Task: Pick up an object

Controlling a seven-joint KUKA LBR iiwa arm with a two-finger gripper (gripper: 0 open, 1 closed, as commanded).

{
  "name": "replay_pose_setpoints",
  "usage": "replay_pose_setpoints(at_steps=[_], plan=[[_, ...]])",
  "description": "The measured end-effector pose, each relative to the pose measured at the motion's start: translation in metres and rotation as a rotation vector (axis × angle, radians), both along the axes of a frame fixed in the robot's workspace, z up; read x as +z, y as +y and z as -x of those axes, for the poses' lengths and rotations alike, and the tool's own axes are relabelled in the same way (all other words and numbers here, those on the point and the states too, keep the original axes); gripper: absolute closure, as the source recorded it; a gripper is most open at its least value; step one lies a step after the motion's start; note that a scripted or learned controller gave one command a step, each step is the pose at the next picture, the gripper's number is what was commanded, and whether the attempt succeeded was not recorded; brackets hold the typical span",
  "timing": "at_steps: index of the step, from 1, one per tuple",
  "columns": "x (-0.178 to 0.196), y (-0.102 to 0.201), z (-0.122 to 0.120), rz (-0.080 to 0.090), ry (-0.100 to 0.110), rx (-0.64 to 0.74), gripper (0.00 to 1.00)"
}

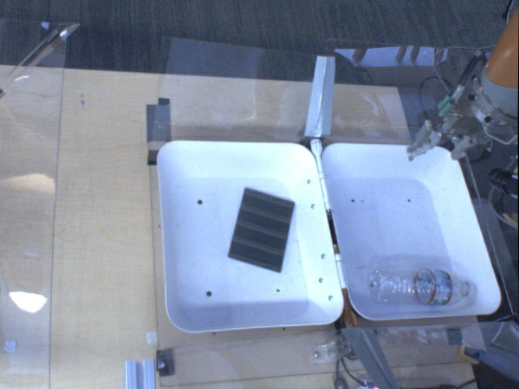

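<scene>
At the lower right of the frame we see a clear plastic bottle point(420, 286) lying on its side in the right bin point(405, 209). Left of it, a dark ribbed slab point(261, 229) lies tilted in the left bin point(186, 217). Both bins sit on a pale wooden counter point(89, 217). At the upper right, the claw point(442, 136) hovers over the right bin's far corner, holding nothing; whether it is apart or together, we cannot tell. Dark carpet point(203, 6) lies beyond.

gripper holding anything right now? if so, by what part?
Nothing held. The gripper is over the far right corner of the right bin. The plastic bottle lies on that bin's floor, and the dark ribbed pad lies in the left bin.
</scene>
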State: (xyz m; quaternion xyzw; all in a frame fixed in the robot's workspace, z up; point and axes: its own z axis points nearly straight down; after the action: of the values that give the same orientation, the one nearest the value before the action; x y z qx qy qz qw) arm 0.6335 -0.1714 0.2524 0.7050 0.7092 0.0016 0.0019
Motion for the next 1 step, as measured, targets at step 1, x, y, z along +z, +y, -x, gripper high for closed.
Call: replay_pose_setpoints(at_steps=[1], plan=[[0.0123, 0.0013, -0.0019, 0.001, -0.007, 0.007, 1.0]])
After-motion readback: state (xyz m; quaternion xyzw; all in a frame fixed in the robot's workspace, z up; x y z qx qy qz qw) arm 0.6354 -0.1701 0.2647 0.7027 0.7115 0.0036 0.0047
